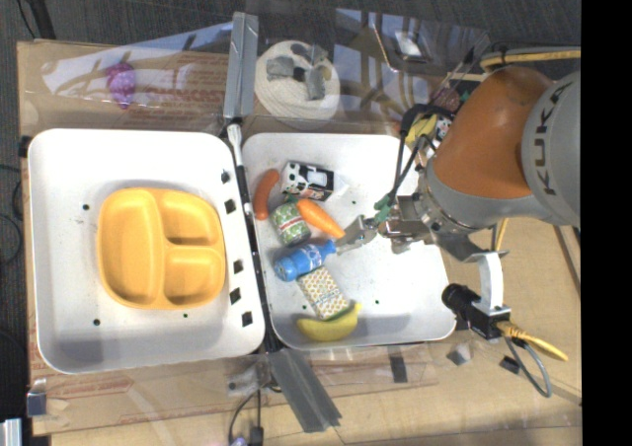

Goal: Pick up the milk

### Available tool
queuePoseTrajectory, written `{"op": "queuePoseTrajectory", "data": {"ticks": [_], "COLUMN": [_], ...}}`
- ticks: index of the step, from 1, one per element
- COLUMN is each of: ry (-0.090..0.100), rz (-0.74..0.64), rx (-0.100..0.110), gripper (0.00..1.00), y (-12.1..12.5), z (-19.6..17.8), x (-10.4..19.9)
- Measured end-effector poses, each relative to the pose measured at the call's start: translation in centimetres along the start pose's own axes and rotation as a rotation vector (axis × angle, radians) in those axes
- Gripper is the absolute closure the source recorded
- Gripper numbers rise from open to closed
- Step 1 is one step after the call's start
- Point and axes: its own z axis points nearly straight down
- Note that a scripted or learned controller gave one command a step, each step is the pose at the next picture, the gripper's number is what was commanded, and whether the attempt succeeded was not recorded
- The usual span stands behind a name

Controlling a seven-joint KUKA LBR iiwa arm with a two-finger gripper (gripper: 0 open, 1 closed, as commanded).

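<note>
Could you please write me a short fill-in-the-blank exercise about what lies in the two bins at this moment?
1. The yellow divided tray sits in the ____ bin.
2. The black-and-white milk carton lies near the right bin's ____ edge.
3. The banana lies just below the ____ box.
4. The gripper is beside the carrot and the ____ bottle.

Missing words: left; top; checkered; blue

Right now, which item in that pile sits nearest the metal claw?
The blue bottle: the gripper hovers just off its right end, closer than the carrot above it.
</note>
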Motion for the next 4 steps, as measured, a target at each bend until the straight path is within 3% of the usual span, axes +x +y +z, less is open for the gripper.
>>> {"op": "queuePoseTrajectory", "data": {"ticks": [1, 2, 3, 4], "ry": [0.0, -0.001, -0.001, 0.0], "rz": [-0.181, -0.185, 0.026, 0.435], "rx": [-0.002, -0.002, -0.001, 0.005], "gripper": [0.0, 1.0, 1.0, 1.0], "y": [-0.6, -0.6, 4.0, 0.7], "z": [15.2, 14.3, 5.2, 5.4], "x": [2.0, 1.9, 7.7, 10.9]}}
